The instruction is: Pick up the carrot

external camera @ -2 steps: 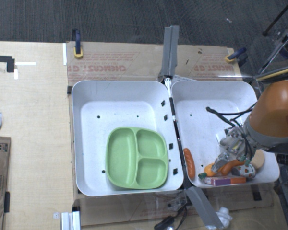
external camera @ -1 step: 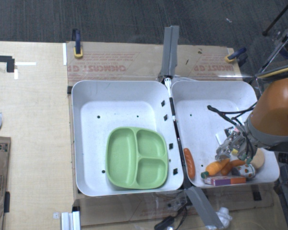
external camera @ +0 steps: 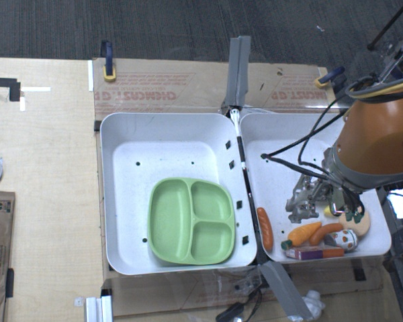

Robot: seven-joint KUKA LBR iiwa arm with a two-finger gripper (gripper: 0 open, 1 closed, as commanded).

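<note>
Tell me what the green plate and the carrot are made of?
The plate looks like plastic: smooth, one even pale green, with moulded rounded sections and a soft sheen. The carrot is probably a plastic toy: an even bright orange with a smooth skin, though it is too small to be sure.

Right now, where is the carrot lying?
The carrot lies in the right bin, near its front edge, just below the tool and above a purple marker.

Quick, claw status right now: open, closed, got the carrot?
Claw: cannot be told whether open or closed. It sits just above the carrot in the right bin; no carrot seen held.
</note>
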